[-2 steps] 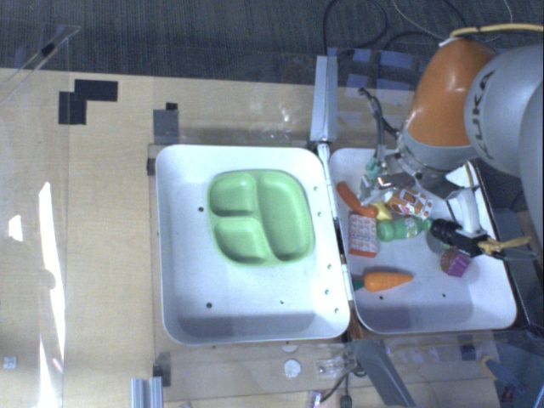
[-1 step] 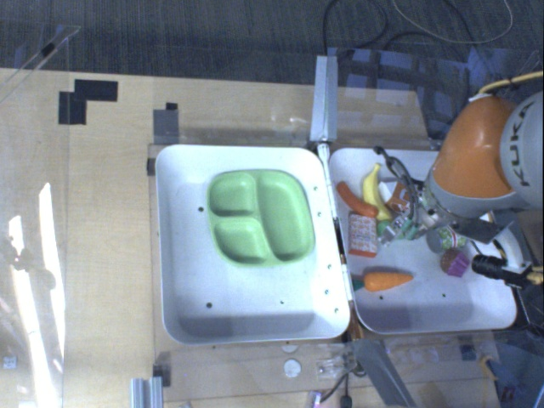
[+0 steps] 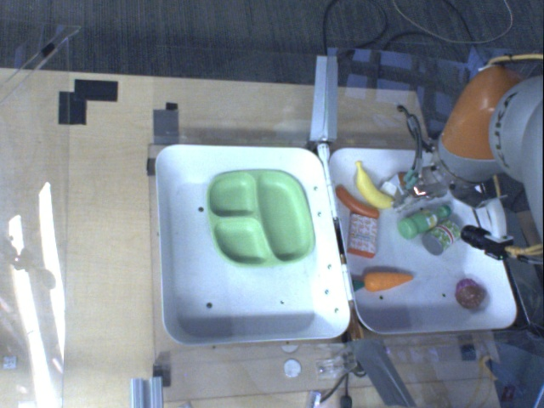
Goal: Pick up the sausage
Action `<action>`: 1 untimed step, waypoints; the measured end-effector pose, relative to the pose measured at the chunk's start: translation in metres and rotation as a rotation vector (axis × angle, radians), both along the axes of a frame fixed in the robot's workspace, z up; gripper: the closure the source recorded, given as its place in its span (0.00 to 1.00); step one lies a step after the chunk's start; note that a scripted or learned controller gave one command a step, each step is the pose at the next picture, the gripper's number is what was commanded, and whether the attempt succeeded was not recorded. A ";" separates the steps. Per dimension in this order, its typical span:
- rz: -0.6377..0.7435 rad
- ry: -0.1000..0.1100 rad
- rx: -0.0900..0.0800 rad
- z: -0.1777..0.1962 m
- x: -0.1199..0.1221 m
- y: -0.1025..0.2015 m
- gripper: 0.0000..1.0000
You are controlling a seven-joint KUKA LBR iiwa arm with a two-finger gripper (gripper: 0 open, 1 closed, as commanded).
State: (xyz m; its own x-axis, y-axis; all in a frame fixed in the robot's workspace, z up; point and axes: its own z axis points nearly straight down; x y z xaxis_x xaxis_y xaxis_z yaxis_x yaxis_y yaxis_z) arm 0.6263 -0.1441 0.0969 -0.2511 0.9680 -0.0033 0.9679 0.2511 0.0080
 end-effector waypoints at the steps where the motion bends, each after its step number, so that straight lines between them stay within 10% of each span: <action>1: -0.217 0.001 0.002 0.069 -0.029 0.016 1.00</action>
State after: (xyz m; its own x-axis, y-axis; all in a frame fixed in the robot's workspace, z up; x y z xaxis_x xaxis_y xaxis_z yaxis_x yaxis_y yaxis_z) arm 0.5971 -0.1281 0.1661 -0.0363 0.9993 -0.0014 0.9993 0.0363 0.0072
